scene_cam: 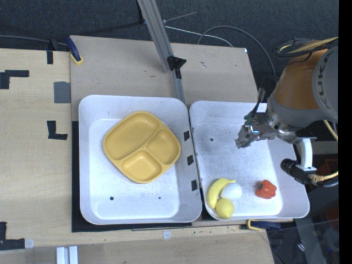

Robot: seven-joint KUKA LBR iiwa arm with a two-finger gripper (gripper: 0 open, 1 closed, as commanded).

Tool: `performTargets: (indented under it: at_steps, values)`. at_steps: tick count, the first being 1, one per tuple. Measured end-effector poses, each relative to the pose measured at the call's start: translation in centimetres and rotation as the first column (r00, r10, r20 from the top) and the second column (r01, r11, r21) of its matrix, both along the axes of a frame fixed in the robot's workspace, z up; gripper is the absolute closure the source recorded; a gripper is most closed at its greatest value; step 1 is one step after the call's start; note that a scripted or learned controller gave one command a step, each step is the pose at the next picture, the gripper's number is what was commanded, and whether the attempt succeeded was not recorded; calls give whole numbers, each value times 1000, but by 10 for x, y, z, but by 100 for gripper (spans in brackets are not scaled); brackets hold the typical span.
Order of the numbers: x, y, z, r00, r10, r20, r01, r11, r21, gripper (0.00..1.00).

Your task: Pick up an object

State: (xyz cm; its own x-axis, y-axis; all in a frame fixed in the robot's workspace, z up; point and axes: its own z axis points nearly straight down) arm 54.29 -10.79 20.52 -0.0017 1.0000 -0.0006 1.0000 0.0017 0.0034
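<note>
bins sit side by side on the bench: the left bin [88, 164] carries a yellow divided plate [142, 146], and the right bin [220, 117] carries the small things worth picking. those lie along the lower edge of the right bin: a yellow banana [217, 188], a white egg-like piece [231, 192] touching it, a yellow lemon-like ball [224, 207] just below, and a red pepper-like piece [265, 189] a little apart toward the lower right.

the gripper [243, 139] hangs over the middle right of that bin, with the grey and orange arm [300, 89] coming in from the right of the frame. nothing shows between its tips. how wide the jaws stand cannot be told from this slanted view, since the tips blur into one dark shape.

the relation that matters: every candidate lies toward the bottom of the frame from the gripper, well apart from it. the red piece lies down and slightly right, and stands alone, which looks like the easier grab. the banana cluster lies down and slightly left; the banana's long axis runs on a curve from lower left to upper right, and its neighbours crowd it, so a close there may catch two things or slip off. the pick looks not yet begun.
</note>
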Motion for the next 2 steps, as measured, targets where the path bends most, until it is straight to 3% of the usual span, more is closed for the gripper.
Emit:
performTargets:
  at_steps: [2]
  values:
    - [16, 96, 13, 1000, 5, -4, -5, 1000, 2, 100]
